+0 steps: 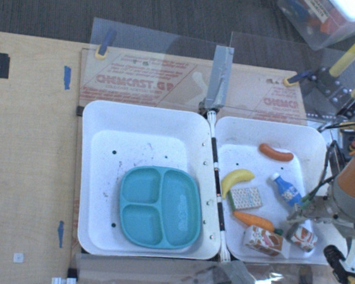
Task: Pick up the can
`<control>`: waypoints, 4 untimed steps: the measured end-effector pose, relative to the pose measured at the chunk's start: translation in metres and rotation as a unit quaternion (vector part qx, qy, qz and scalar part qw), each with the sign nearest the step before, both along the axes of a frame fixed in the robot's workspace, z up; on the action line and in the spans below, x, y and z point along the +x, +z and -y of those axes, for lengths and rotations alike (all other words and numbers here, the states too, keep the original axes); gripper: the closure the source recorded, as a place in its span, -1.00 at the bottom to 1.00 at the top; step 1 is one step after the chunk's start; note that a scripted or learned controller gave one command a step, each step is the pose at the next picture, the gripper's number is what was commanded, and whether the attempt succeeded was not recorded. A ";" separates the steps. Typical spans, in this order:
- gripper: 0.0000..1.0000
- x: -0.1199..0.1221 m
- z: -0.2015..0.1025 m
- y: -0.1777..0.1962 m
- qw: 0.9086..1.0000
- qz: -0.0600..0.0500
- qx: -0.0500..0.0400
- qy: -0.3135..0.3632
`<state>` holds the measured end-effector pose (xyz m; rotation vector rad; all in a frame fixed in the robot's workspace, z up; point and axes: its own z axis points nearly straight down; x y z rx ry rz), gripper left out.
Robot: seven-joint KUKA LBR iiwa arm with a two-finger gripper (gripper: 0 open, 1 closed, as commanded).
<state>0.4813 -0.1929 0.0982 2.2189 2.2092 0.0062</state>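
Arm low over the right bin's near right corner

The gripper (304, 217) reaches in from the right, just above the can (301, 237) lying beside a carton (262, 239); whether it is open or closed, I cannot tell.

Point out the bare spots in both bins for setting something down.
Left bin: bare floor behind and left of the teal tray. Right bin: open strip between sausage and banana. Crowded near carrot, carton, can, gripper.
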 end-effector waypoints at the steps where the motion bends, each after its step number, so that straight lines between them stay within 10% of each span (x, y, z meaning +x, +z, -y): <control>1: -1.00 0.000 0.000 0.000 1.000 0.000 0.000 0.000; 4: -1.00 0.000 -0.001 -0.010 0.996 -0.002 0.000 0.094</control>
